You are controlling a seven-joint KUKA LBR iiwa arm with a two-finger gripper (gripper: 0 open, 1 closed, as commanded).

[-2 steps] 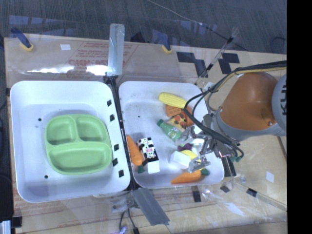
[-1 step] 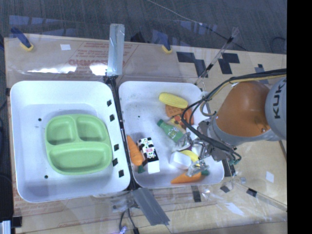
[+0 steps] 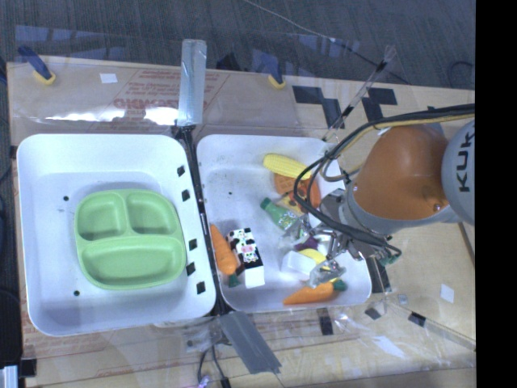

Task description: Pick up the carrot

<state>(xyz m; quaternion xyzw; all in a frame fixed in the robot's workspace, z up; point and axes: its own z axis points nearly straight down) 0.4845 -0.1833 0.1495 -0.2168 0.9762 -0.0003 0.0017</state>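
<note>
Orange carrots number two: one [image 3: 223, 250] by the left wall, one [image 3: 309, 294] below the jaws, whose state I cannot tell.

One orange carrot [image 3: 223, 250] lay along the right bin's left wall; another [image 3: 310, 294] — green-tipped — lay near the front edge.

Two shallow white bins sit side by side on the table [image 3: 242, 95]. The left bin [image 3: 40, 217] holds a green plate [image 3: 128, 239] with three compartments, lying flat near its middle. In the right bin [image 3: 242, 156], a yellow corn cob [image 3: 284, 166] lies near the far wall. A green bottle-like item [image 3: 279, 213] lies tilted near the centre. A small black-and-white carton with a cow pattern [image 3: 245, 253] lies toward the near left. A strip of grey tape [image 3: 192, 79] stands at the far end of the seam between the bins.
</note>
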